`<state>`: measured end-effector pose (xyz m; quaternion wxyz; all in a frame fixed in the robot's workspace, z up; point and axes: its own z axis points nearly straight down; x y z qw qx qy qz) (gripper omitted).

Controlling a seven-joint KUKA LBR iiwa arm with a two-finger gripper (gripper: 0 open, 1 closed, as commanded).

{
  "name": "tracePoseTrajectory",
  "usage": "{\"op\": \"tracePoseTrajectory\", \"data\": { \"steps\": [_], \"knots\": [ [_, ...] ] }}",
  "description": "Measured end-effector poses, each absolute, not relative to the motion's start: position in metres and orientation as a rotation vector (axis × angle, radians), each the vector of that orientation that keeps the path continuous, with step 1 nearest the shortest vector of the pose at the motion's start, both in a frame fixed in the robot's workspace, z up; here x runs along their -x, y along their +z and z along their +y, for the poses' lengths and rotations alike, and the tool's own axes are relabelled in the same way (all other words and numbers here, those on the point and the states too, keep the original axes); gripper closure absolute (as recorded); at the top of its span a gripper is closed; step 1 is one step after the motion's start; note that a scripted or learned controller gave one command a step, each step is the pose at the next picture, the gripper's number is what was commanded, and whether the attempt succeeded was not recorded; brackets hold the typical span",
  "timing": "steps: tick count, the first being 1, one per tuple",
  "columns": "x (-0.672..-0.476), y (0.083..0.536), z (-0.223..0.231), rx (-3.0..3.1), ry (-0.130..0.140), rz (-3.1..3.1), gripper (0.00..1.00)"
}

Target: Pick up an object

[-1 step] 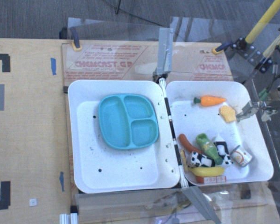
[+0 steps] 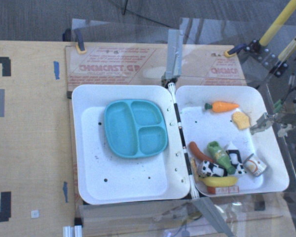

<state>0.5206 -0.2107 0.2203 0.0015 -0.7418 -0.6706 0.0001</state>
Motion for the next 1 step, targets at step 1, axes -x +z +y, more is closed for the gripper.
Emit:
{"op": "tracePoseTrajectory", "data": {
  "steps": [1],
  "knots": [
    [-0.5326, 0.0886, -0.1791, 2.441, -0.010, -1.991, 0.00]
  ]
}}
